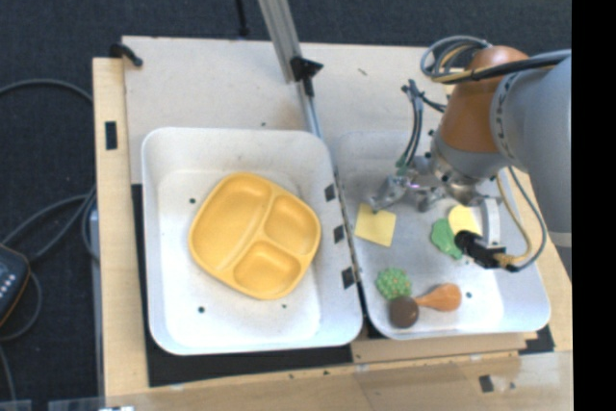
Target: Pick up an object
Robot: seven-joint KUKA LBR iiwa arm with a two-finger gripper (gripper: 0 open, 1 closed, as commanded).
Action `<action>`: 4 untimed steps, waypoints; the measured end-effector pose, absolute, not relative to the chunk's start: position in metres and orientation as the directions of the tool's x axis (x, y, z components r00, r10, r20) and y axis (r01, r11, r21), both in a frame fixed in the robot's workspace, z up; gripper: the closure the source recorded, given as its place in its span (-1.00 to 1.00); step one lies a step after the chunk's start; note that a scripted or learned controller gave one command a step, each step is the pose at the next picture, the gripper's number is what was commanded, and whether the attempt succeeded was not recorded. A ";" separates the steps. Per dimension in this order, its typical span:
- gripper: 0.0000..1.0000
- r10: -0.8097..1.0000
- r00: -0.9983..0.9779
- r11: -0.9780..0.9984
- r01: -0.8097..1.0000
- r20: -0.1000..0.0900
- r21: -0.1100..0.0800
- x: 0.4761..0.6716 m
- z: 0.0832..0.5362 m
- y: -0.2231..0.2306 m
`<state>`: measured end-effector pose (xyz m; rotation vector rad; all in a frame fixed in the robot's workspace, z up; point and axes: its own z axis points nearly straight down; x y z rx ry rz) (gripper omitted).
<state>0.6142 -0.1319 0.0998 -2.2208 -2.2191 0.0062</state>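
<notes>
Objects for picking all lie in the right bin: a flat yellow square near its left wall, a green leafy piece with a pale yellow item touching it under the arm's wrist, and toward the near rim a small green broccoli-like piece, a brown ball and an orange drumstick-shaped piece bunched close together. The left bin carries just a yellow divided plate. The gripper hangs low over the right bin's middle, and I cannot tell how its grasp stands. My worry is the clutter: the bunched pieces could get nudged apart, and the flat square offers little to pinch.
</notes>
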 end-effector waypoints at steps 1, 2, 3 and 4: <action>1.00 1.000 0.004 -0.004 1.000 -0.002 0.004 0.617 0.115 -0.133; 1.00 1.000 0.002 -0.002 1.000 -0.002 0.007 0.614 0.178 -0.140; 1.00 1.000 -0.001 0.001 1.000 -0.003 0.009 0.620 0.239 -0.149; 1.00 1.000 -0.002 0.002 1.000 -0.001 0.003 0.621 0.254 -0.150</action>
